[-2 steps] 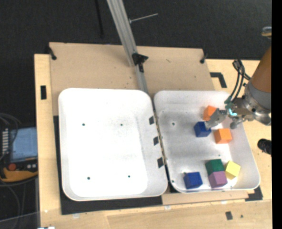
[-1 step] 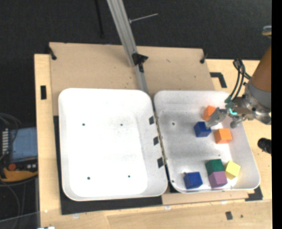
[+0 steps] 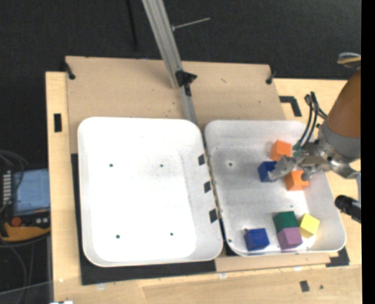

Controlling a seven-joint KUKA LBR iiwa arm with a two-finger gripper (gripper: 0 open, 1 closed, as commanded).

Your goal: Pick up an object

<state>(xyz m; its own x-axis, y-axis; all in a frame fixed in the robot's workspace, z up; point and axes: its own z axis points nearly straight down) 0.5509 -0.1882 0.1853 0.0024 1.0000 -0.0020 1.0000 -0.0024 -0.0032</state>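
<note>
1. The gripper [image 3: 287, 168] sits low in the right bin [image 3: 238, 189], in a tight cluster of blocks. Honestly can't tell if it's clamped on anything.
2. Touching or just beside it: a blue block [image 3: 266, 171] on its left, an orange block [image 3: 280, 149] above, another orange one [image 3: 296, 180] below.
3. Near the front wall: a blue cube [image 3: 256, 239], green block [image 3: 285, 221], purple block [image 3: 290, 237] and yellow block [image 3: 309, 225].
4. The left bin [image 3: 140, 189] sits alongside.
</note>
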